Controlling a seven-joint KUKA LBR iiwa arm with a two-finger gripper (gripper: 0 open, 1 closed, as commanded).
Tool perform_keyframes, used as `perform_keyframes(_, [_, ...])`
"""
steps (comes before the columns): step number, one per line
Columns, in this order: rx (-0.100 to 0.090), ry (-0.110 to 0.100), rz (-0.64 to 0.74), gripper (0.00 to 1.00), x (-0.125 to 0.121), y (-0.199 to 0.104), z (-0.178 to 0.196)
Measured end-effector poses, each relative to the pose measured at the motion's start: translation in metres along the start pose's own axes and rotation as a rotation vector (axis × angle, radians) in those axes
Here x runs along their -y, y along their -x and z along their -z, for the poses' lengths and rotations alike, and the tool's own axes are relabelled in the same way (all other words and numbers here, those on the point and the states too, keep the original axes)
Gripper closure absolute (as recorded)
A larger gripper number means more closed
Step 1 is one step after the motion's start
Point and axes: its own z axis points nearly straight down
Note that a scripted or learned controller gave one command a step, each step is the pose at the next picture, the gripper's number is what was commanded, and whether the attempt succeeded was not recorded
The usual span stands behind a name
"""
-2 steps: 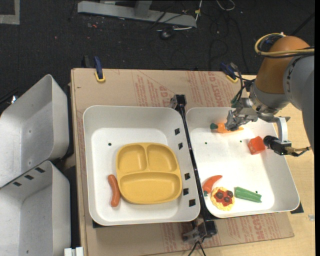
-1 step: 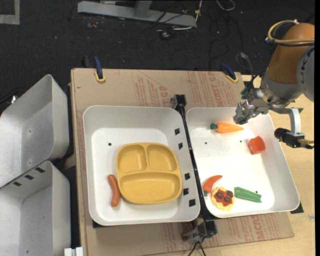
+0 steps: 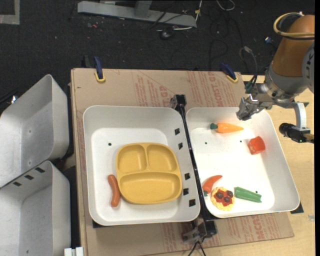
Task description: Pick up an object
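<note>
From my remote station I see a dark speckled floor [image 3: 45, 40] crossed by black cables [image 3: 220, 47], a grey metal bar [image 3: 135, 14] at the top, the brown cardboard-covered bench [image 3: 150, 85] with blue clamps [image 3: 99, 69], and spare white plastic tubs [image 3: 32, 125] at left.

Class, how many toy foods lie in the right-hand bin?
5: carrot at the far end, red piece near the right wall, chili, pizza and green pod at the near end.

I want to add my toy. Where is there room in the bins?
Right bin: bare middle between the carrot, red piece and pizza. Left bin: a strip above the yellow tray. Crowded by the pizza, chili and green piece.
</note>
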Motion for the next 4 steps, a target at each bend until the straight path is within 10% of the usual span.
perform_keyframes(4, [-0.003, -0.007, 0.005, 1.0, 0.058, -0.207, -0.002])
